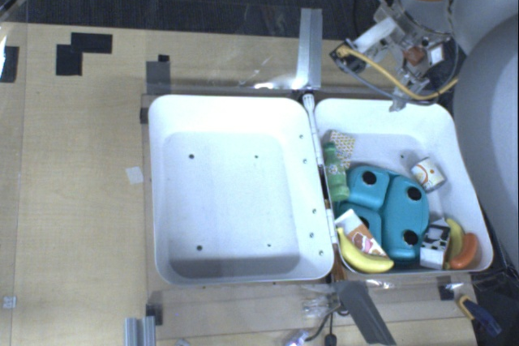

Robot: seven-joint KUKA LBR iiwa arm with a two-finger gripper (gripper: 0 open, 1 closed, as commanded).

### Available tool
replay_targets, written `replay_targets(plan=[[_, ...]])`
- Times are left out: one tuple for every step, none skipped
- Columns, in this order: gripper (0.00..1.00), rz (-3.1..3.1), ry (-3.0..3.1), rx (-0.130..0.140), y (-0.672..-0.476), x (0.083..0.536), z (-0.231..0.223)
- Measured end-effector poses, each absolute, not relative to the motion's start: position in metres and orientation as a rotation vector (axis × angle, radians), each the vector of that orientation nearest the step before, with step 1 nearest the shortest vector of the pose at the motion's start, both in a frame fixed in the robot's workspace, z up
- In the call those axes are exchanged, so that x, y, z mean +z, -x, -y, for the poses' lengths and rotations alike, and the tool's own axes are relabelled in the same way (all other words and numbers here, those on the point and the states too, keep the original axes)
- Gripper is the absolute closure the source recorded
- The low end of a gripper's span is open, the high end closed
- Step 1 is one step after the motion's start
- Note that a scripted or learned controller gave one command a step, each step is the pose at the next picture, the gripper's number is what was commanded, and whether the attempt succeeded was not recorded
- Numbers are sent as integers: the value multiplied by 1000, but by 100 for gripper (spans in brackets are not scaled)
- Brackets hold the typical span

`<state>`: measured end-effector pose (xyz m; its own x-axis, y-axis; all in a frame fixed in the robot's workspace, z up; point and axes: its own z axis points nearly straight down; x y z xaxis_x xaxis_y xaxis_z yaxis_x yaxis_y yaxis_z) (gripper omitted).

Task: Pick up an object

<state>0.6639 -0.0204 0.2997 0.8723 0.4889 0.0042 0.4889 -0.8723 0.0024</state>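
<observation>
The right bin holds a pile of objects. A large teal plastic piece with dark holes lies in its middle. A yellow banana curves along the front left corner, with a small printed carton resting on it. A green bottle lies against the left wall, below a patterned pouch. A small white can sits near the right wall. A black-and-white box and an orange-red item sit in the front right corner. My gripper hangs above the bin's back edge, apart from every object.
The left bin stands beside the right one, with a metal post rising behind the divide. A yellow cable loops off the wrist. The grey arm covers the right side.
</observation>
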Motion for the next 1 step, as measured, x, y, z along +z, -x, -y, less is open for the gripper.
replay_targets(plan=[[0, -659, -3072, 3, -653, 277, -6]])
